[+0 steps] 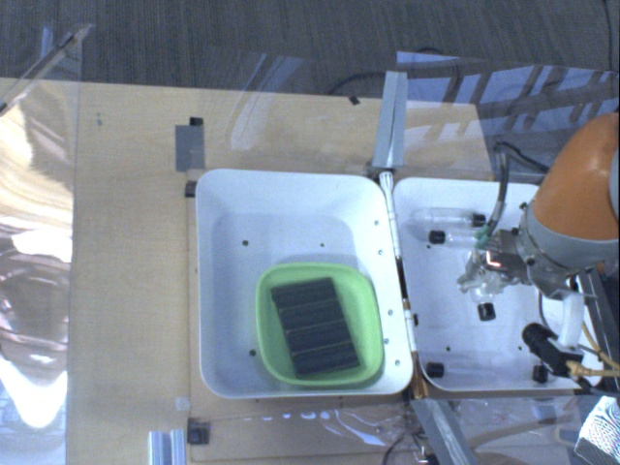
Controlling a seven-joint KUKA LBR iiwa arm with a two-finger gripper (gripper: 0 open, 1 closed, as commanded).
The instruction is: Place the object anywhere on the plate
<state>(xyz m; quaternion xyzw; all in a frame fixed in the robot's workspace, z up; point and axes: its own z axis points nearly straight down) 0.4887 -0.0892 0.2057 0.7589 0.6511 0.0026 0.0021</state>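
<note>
The arm [581,201] is cut off by the right edge. The gripper [481,277] is small and blurred, so its fingers cannot be made out. Part of the right bin [436,347] is hidden beneath the arm.

The desk [116,260] has a light wood surface, and dark ribbed floor covering [242,17] runs behind its far edge. A clear panel [39,260] stands over the desk's left part and carries bright reflections of light. A grey metal post [390,124] rises at the desk's far side, and a small grey bracket [190,145] sits to the left of that post.
</note>
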